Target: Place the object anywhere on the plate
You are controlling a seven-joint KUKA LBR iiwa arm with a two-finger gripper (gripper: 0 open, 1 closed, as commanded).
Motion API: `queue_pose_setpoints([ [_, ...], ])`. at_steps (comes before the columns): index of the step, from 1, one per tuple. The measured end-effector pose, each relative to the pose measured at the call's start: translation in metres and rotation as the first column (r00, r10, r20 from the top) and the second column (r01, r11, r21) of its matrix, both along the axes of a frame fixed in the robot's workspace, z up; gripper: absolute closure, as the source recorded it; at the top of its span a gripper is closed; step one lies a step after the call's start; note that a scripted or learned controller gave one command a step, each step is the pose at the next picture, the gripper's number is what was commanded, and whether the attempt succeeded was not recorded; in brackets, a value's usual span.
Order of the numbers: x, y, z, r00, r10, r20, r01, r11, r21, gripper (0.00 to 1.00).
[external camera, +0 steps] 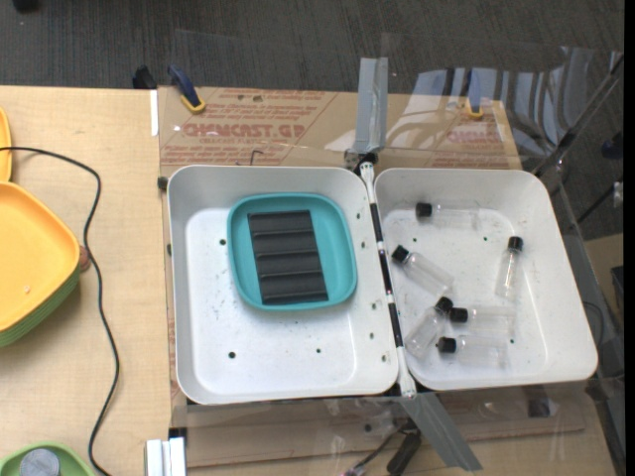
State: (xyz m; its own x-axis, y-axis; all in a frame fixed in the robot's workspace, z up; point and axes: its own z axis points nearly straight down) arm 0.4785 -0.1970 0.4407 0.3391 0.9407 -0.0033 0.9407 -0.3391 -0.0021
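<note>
So here's how the bench looked. Two white bins sat side by side, the left bin [189, 296] and the right bin [568, 296], touching along the middle seam.

In the left bin there was a teal plate [340, 256], sitting a bit toward 12 o'clock of that bin's centre. A dark ribbed insert [288, 256] lay flat on the middle of the plate, and nothing else was on it.

The stuff to move was all in the right bin: a scatter of clear vials with black caps, all lying on their sides. One vial [451, 210] was up around 11 o'clock of that bin. Another vial [421, 269] was at roughly 9 o'clock, near the seam. A third vial [509, 271] lay at about 3 o'clock, cap pointing to 12. A little cluster of vials [429, 333] sat at 6 to 7 o'clock, close together. I couldn't tell whether they were touching.

Outside the bins, a yellow dish [30, 256] sat at 9 o'clock of the whole view, with a black cable [99, 266] between it and the left bin. Printed cardboard [258, 127] lay at 12 o'clock behind the bins.
</note>
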Motion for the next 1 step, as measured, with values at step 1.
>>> queue_pose_setpoints([
  [1,0.0001,-0.0158,-0.0007,0.992,-0.126,-0.001,0.126,0.992,0.000,0.00],
])
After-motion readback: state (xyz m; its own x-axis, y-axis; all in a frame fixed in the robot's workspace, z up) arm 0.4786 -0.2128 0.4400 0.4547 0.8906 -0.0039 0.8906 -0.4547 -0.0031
